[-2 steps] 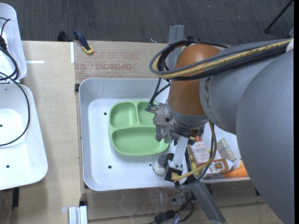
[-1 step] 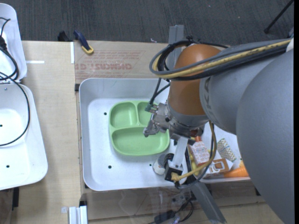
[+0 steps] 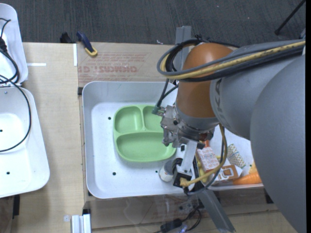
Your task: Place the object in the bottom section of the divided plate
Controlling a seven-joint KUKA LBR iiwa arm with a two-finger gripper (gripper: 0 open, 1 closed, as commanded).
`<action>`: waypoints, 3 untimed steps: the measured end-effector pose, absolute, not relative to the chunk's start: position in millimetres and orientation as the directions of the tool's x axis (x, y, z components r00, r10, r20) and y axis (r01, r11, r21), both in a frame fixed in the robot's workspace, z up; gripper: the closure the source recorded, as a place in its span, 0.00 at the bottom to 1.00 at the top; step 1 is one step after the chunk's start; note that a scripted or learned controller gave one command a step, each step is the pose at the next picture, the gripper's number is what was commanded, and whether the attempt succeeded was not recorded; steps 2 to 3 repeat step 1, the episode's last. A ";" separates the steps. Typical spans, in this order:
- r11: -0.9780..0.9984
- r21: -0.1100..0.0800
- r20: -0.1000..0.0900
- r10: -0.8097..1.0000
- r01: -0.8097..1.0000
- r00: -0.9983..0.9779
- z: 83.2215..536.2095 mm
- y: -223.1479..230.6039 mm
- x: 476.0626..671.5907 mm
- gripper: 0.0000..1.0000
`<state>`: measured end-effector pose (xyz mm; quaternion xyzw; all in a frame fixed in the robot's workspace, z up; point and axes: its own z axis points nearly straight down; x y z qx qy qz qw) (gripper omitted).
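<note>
A smooth green plastic plate [image 3: 138, 147] with round corners lies flat in the middle white bin [image 3: 88, 144]. The plate sits in the centre of the frame and has low walls that split it into two small parts at the top and one big part at the bottom. The big grey arm [image 3: 272, 125] with its shiny orange band [image 3: 201, 79] comes in from the right and covers the plate's right edge. The metal gripper [image 3: 171, 139] hangs over that edge, and I cannot tell if its jaws are apart or together. A small round white thing [image 3: 166, 173] lies on the bin floor just beside the plate's lower right corner, outside the plate. To the right of it, partly under the arm, lie some crinkly snack packets [image 3: 210, 159] and something orange [image 3: 245, 177]. A flat brown cardboard sheet [image 3: 116, 64] with red letters sits above the bin. A small blue and yellow clamp [image 3: 86, 43] is at the upper left. Another white bin [image 3: 29, 178] sits at the left of the wooden bench [image 3: 48, 57], with a thin black cable [image 3: 30, 118] looping into it.
</note>
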<state>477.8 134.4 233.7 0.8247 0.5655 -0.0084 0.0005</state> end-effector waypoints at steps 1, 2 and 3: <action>-0.361 -0.009 -0.015 0.933 0.933 0.361 233.6 134.4 477.7 0.00; -0.361 -0.009 -0.015 0.933 0.933 0.361 233.6 134.4 477.7 0.00; -0.361 -0.009 -0.015 0.933 0.933 0.361 233.6 134.4 477.7 0.00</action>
